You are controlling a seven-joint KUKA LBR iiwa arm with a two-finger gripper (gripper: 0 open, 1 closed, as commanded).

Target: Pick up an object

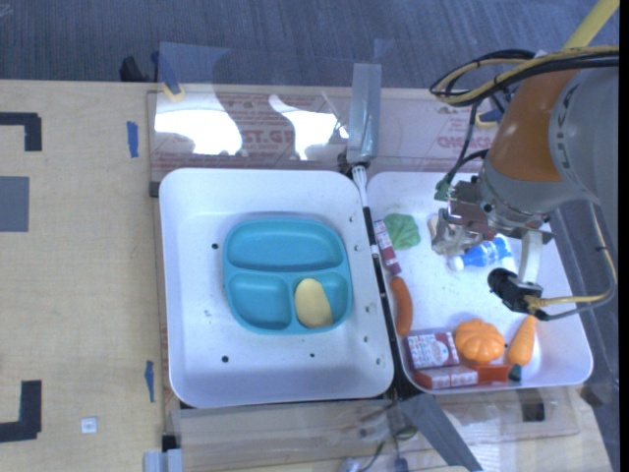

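A toy carrot and a small orange pumpkin lie at the near edge of the right bin, beside a red-and-white packet; a red sausage-shaped toy rests along the divider. Farther back, the KUKA arm's gripper hangs over a small blue-and-white bottle in the middle of that bin, a green leafy toy just to its left. How the tool's tips stand cannot be told at this slant, and nothing is seen pinched.

The bottle looks light and rigid, probably smooth plastic, so it may roll or slip; a pinch across its body, not its cap end, seems the safest hold. The pumpkin, round and likely hollow, would be harder to clamp.

In the left bin, a teal tray of 3 compartments holds 1 yellow lemon-like piece in its lower right pocket.
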